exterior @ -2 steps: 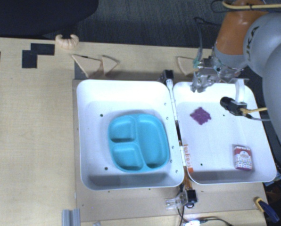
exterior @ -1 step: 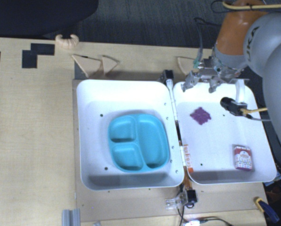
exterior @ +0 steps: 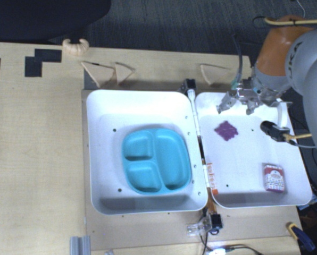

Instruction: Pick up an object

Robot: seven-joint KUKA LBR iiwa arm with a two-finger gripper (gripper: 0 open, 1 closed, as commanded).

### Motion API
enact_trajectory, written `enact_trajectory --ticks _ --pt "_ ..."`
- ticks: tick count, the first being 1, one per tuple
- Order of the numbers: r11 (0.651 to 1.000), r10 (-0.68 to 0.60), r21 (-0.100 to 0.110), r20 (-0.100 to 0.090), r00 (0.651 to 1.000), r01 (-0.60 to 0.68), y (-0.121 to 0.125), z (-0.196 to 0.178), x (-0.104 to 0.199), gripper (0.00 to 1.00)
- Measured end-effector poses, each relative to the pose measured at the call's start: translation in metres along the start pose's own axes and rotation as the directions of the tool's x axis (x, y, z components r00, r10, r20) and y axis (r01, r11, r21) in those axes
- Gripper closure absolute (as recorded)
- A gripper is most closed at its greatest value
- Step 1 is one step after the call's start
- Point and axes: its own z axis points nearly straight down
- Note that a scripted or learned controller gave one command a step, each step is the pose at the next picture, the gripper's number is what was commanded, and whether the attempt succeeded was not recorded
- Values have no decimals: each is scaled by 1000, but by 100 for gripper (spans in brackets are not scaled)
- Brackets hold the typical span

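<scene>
A small purple object lies flat in the upper middle of the right bin. A red and white packet rests near that bin's lower right corner. My gripper hangs over the bin's far edge, above and slightly right of the purple object. Its fingers are spread open with nothing between them. The grey arm with its orange band comes in from the upper right.
A blue divided plate takes up the middle of the left bin. A ridge separates the two bins. Bare wooden bench stretches to the left.
</scene>
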Motion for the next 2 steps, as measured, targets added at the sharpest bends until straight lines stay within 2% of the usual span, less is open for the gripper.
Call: enact_trajectory --ticks 1,2 --pt "1000 0 -4 -1 1000 0 -74 53 -2 0" --pt "1000 -2 -11 0 1000 2 -72 41 -2 100"
